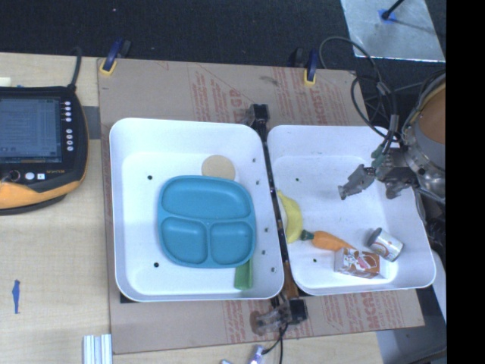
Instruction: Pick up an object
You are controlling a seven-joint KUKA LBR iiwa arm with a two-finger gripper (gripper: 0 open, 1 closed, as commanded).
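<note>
Below the claw [374,180], open and empty over the right bin [318,146], sit can [386,244], packet [358,262] and carrot [328,240], so drop straight and centre on one.

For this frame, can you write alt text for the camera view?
The end effector hovers over the right bin, which holds a banana, carrot, can and small packet. The left bin holds a blue divided plate.
</note>
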